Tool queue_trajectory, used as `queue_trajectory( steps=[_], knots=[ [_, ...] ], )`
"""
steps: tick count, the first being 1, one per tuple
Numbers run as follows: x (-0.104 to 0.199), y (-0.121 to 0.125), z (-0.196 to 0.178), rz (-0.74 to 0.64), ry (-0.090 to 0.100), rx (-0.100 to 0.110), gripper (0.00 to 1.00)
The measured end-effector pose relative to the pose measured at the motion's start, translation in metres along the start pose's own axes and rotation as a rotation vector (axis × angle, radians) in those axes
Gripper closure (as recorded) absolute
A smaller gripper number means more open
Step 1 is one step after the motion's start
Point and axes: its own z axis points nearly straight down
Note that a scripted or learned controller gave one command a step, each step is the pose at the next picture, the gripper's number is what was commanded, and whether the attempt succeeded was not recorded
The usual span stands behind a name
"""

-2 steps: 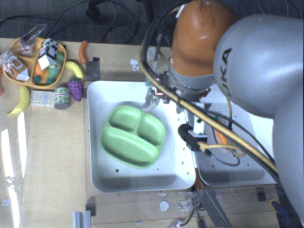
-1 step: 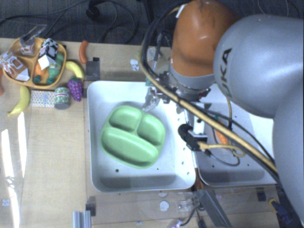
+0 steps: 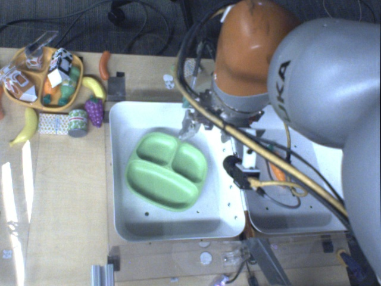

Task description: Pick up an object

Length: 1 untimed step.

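The claw sits at the upper right corner of the green divided plate, just at its rim. I cannot tell its state from this view, since the orange band and the wrist cover most of it; nothing is visibly held.

The plate lies in the left bin, filling much of the floor, tilted diagonally. I judge the step in hand to be the approach to a grasp on the plate's rim.

Procedure, as I would run it:
1. Align over the raised rim, not the flat compartments.
2. Descend until the rim is straddled.
3. Lift slowly; a wide, shallow plate held at one edge will likely swing.

The right bin lies under the arm, crossed by cables. On the wooden surface to the left stand a basket of toy food, a banana and grapes, well apart from the plate.
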Motion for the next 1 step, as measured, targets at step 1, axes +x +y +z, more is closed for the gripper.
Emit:
queue_trajectory(
  steps=[1],
  knots=[
    [-0.0201,0.0382,0.0591,-0.039,0.000,0.001,0.00]
  ],
)
